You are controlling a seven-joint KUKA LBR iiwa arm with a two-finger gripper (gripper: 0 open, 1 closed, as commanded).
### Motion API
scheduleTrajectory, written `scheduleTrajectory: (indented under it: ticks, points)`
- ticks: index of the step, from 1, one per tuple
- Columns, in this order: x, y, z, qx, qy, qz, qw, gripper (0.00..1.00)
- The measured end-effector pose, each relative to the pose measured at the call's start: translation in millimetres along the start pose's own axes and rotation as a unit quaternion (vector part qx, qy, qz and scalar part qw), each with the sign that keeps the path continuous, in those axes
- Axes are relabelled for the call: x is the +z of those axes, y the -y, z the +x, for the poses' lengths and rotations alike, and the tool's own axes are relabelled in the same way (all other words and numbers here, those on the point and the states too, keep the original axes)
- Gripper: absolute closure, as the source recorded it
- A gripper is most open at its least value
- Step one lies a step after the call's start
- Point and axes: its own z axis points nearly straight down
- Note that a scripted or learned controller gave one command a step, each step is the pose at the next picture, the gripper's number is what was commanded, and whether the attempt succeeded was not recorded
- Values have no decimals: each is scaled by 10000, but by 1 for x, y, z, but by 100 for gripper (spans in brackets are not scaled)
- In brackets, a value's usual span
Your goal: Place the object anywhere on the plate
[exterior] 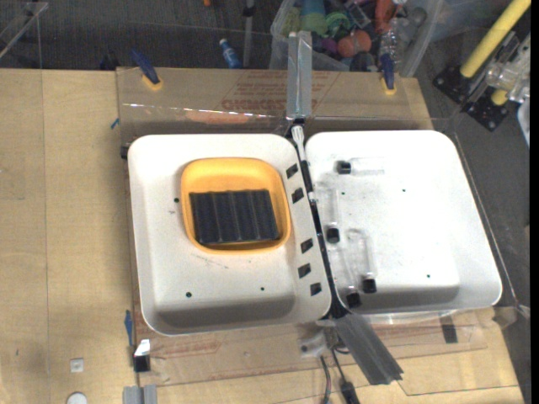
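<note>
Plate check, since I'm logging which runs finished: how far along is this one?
Done, by the look of it: the dark ridged object lies flat on the orange plate, inside its rim, in the left bin. Nothing is in hand here. Nothing seems left of the placing; the right bin shows only small dark fittings along its left side.

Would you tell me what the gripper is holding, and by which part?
Nothing can be seen held: the dark ridged object lies on the yellow plate in the left bin.
</note>
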Motion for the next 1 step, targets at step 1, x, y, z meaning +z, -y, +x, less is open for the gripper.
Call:
scheduleTrajectory:
  ticks: [1]
  points:
    - [0, 2, -2, -2063, 11, -7, 9785, 100]
